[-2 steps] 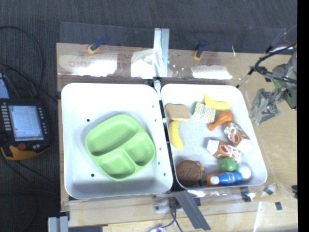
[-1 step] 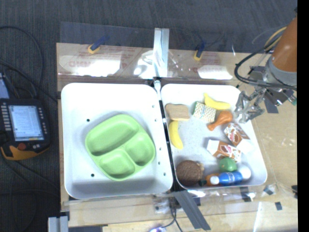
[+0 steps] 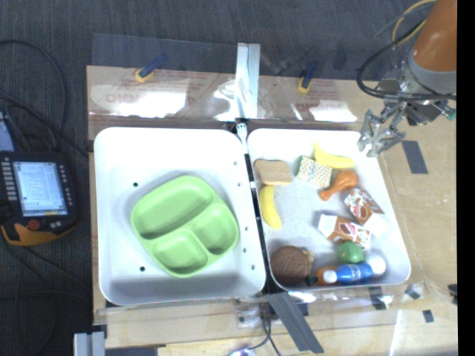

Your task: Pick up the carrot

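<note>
Surface [image 3: 415,221] carries two white bins. Left bin [image 3: 111,199] holds a green divided plate [image 3: 184,223] at centre. Right bin [image 3: 397,251] is cluttered; carrot [image 3: 338,183] lies at its 1 o'clock, beside a banana [image 3: 332,156]. Gripper [image 3: 378,136] hovers over the bin's 2 o'clock corner, fingers spread, holding nothing.

A single fixed camera looks down at a slant on both white bins [image 3: 104,199], arm [image 3: 438,35] entering from right.
</note>
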Robot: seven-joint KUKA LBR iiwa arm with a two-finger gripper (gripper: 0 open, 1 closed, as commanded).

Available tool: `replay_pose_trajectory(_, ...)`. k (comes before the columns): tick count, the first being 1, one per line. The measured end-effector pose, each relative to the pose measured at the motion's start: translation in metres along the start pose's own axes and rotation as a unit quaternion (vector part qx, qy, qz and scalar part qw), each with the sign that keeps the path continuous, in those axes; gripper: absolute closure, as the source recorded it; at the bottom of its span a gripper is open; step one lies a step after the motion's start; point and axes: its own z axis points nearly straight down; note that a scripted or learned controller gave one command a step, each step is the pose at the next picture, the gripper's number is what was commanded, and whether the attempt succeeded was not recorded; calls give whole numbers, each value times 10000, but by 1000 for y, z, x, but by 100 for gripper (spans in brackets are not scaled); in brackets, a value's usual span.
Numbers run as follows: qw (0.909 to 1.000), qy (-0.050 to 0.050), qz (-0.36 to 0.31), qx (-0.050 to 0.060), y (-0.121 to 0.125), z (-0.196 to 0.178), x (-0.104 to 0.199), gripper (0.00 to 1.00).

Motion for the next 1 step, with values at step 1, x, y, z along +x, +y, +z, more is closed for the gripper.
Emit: replay_pose_trajectory(1,9965,2,-838,1,13,-30,12,100)
